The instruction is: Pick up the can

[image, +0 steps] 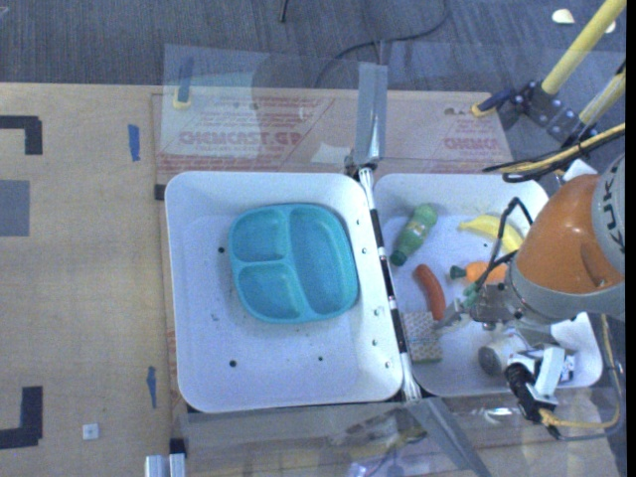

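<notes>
we take the can [492,357] to be the small grey cylinder near the front edge of the right bin [442,189], seen nearly end-on as a dull round face, so we cannot tell which way its long axis runs. it sits just below and slightly right of the end effector [485,311], which hangs at the end of the single grey and orange arm [561,246] reaching in from the right. the can looks close to the tooling but apart from it, and nothing shows it being gripped. we cannot tell whether the end effector is wide or narrow, because the wrist hides it from above. in our judgement the coming move turns on a short shift toward the front of the bin and then a descent. counting outward in the right bin, we see one can, one red sausage-shaped item [429,289], one green bottle [412,233] lying tilted, one yellow banana [484,227], one small orange item [477,270] partly hidden by the arm, and one speckled sponge-like block [422,335] at the left wall. the left bin [189,296] holds one teal divided plate [294,261] with three compartments. there are two bins on the wooden bench [79,266], and one arm.
</notes>
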{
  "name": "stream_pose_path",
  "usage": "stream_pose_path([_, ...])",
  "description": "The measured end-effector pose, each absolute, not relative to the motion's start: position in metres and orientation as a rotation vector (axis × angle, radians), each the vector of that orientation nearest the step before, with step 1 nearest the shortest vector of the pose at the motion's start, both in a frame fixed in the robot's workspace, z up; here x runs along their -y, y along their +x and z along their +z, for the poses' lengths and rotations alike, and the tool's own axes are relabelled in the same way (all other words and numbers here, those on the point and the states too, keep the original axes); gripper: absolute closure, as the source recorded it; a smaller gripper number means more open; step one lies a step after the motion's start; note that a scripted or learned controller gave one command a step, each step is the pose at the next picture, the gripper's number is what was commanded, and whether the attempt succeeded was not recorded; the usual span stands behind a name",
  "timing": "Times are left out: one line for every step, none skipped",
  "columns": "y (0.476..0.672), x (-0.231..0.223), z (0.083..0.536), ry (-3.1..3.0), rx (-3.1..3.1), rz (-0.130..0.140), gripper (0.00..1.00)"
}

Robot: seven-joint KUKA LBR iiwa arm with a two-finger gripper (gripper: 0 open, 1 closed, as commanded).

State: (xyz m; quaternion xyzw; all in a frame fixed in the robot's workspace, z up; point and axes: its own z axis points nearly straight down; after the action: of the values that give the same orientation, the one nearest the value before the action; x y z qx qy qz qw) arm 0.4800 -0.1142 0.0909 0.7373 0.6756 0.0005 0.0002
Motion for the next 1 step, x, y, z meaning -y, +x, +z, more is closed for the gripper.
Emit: stream_pose_path([0.4800, 0.1844, 0.2079, 2.298, -2.144, -0.002, 0.00])
